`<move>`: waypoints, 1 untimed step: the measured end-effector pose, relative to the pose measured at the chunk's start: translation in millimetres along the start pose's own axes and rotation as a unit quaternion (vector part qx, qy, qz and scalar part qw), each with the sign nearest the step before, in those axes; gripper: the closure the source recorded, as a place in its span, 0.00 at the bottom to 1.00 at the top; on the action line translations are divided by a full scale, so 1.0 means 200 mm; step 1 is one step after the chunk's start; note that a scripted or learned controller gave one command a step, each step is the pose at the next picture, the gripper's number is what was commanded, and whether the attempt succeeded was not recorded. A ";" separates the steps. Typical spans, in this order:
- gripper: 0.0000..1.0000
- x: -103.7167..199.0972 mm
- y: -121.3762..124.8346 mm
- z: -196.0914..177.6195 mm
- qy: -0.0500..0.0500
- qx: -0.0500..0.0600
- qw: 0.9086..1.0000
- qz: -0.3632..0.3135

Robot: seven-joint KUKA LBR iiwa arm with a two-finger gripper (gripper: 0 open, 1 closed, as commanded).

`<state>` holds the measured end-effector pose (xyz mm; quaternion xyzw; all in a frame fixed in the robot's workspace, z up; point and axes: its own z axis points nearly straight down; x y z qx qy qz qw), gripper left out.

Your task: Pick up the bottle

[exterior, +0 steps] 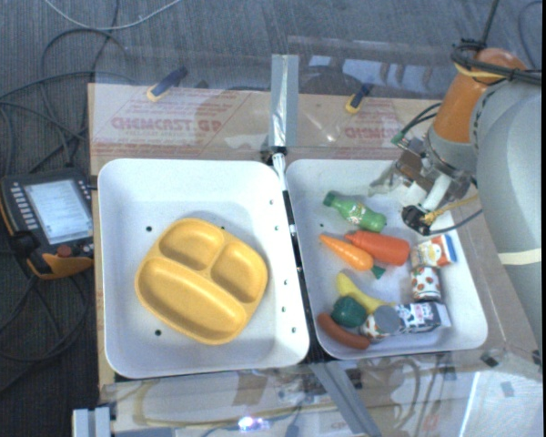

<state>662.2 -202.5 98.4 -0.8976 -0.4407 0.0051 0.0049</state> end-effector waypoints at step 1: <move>0.00 0.22 -0.23 0.05 0.000 -0.008 0.999 0.037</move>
